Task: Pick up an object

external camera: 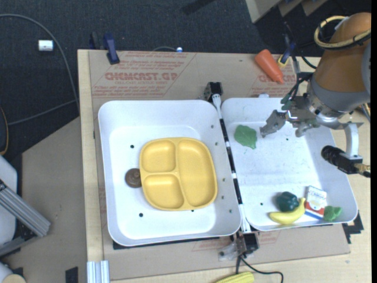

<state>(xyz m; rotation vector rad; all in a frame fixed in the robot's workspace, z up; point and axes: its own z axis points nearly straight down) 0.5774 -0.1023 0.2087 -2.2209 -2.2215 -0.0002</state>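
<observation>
Pincer hangs over the upper part of the right bin, fingers spread wide, nothing between them.

Left to right:
- Bench board: red print reads "CHEMCAST GP", repeated in rows.
- Blue clamp on the board's far left edge.
- Left bin: yellow three-compartment plate at centre; a small brown round object touches the plate's left rim.
- Right bin: green leaf-like piece lies just left of the pincer's left fingertip, a little below it, apart from it.
- Near corner of the right bin, well apart from the pincer: dark green round item touching a yellow banana; a small white carton with red and blue print, writing too small to read; a small green item beside it.
- Orange carrot on the board beyond the right bin.
</observation>
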